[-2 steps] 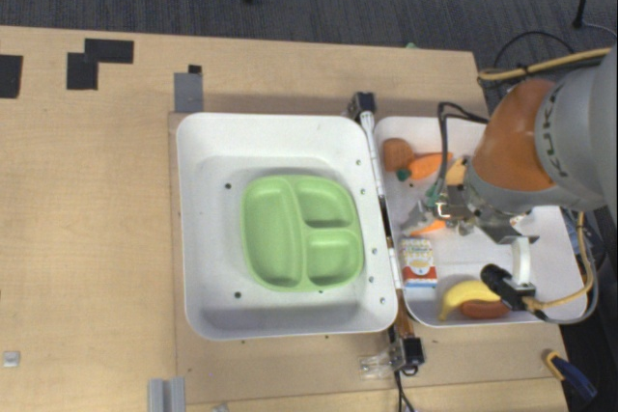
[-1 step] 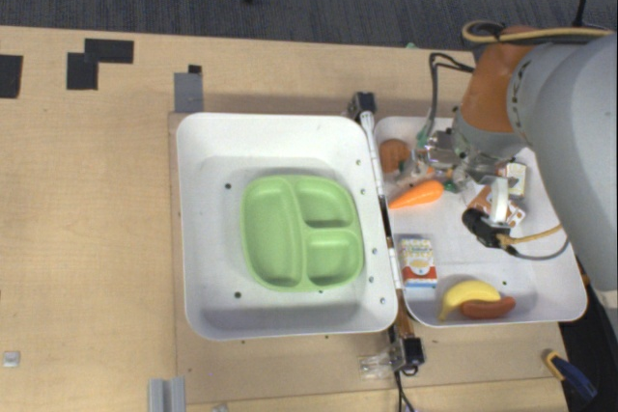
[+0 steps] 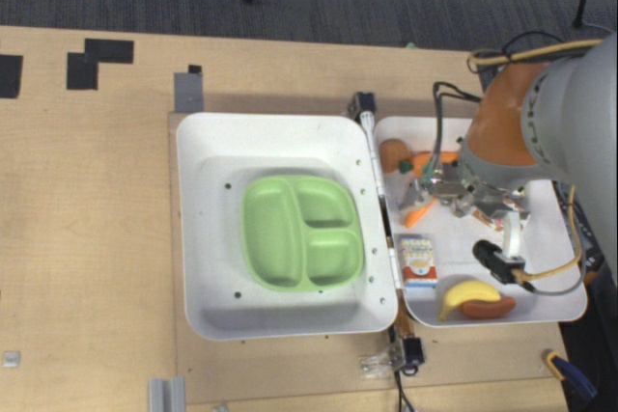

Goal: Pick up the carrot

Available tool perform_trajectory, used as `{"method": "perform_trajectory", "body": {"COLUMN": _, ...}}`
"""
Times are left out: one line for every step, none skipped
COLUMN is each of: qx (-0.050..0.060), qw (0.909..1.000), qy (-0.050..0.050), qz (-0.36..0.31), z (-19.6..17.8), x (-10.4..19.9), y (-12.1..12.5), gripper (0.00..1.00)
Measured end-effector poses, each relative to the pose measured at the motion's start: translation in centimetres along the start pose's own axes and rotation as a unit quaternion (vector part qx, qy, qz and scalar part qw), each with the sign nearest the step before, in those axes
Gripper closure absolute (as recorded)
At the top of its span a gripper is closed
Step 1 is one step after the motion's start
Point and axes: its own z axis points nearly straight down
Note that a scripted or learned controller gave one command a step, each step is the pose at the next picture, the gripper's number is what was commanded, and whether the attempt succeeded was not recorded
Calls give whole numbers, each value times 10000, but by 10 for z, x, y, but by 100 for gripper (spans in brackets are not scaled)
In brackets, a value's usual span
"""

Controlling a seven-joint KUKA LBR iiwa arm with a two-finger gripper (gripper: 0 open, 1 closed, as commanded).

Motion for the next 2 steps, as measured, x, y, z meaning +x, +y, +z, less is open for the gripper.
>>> {"method": "perform_trajectory", "body": {"qx": -27, "qw": 10000, "qy": -4, "qz": -6, "z": -12, "x": 0, "y": 2, "gripper": 100}}
{"method": "perform_trajectory", "body": {"qx": 6, "qw": 9955, "qy": 3, "qz": 944, "z": -99, "x": 63, "y": 28, "gripper": 100}}
